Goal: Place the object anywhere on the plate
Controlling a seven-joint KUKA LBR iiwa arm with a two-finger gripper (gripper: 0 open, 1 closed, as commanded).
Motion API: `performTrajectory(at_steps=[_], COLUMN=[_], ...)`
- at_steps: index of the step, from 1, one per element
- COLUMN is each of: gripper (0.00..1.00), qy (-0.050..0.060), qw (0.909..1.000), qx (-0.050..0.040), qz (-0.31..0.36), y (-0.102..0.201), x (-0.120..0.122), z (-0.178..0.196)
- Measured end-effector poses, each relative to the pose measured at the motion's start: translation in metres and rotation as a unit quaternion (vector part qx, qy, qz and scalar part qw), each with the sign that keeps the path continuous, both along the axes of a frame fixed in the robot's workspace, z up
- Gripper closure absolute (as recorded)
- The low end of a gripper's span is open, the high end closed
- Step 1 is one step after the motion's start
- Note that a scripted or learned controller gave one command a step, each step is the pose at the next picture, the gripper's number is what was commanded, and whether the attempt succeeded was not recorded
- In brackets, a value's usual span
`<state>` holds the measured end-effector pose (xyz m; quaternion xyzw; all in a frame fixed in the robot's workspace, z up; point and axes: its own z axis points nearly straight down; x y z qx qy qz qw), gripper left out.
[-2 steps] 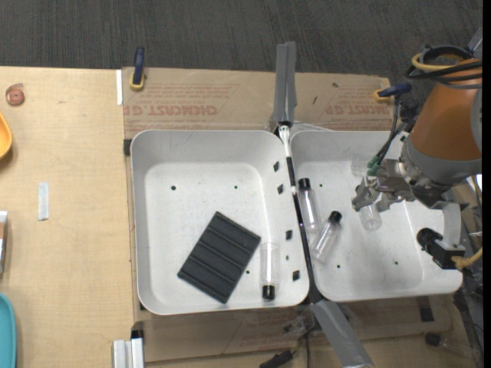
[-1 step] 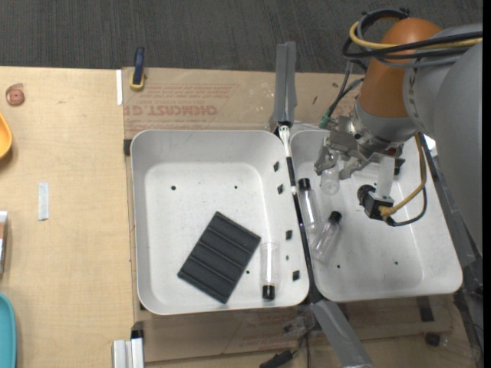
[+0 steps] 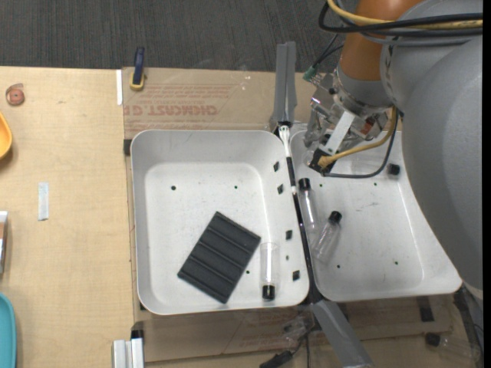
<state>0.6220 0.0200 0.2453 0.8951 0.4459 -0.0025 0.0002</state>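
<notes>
Big grey arm (image 3: 449, 129), smooth and bulky.
Orange band (image 3: 383, 60) at its eleven o'clock, yellow and black cables (image 3: 368, 24) looped across, silvery end effector (image 3: 319, 138) at nine.

We see soft, even light from overhead, bright without harshness. The left bin (image 3: 165, 228) and right bin (image 3: 376, 232) come close to washing out, with only faint grey shading along their walls. Shadows are weak: a thin one hugs the black ridged plate (image 3: 219, 257). The grey arm (image 3: 445, 129) at the frame's right looks soft, slightly out of focus, its orange band (image 3: 391, 6) carrying a dull sheen.
</notes>
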Motion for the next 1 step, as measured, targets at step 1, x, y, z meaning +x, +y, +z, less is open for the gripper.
performTrajectory(at_steps=[1], gripper=[1.00], qy=[0.001], qw=[0.9859], qx=[0.0006], qz=[0.167], y=[0.0544], x=[0.0079], z=[-0.0189])
